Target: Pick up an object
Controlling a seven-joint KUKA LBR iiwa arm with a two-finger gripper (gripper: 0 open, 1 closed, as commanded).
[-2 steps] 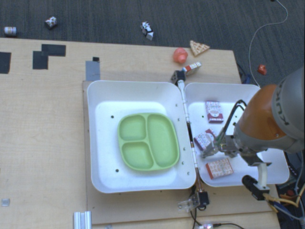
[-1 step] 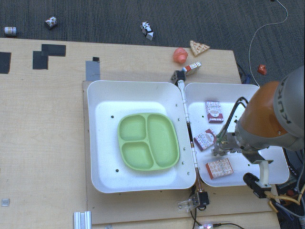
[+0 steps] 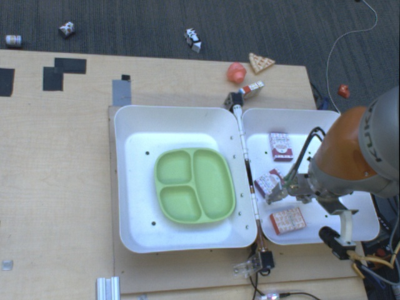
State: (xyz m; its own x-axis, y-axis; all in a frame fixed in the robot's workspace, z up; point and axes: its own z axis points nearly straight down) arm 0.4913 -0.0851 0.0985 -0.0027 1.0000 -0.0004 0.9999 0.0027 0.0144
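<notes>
My gripper hung low in the right bin, beside a small packet — whether it was spread or pinching I could not tell. Two more packets lay near, scattered flat — easy to reach from above.

The counter looks like pale wood laminate, smooth and matt, with a few black tape patches stuck near its far left edge. Both white bins seem moulded plastic, smooth with a soft sheen. The green divided tray in the left bin is plastic too, faintly glossy. In the right bin the red-and-white packets look like printed foil or paper wrappers, slightly crinkled. The arm has a smooth orange band and matt grey casing. Beyond the counter's far edge, the floor is dark ribbed carpet, rough.
</notes>
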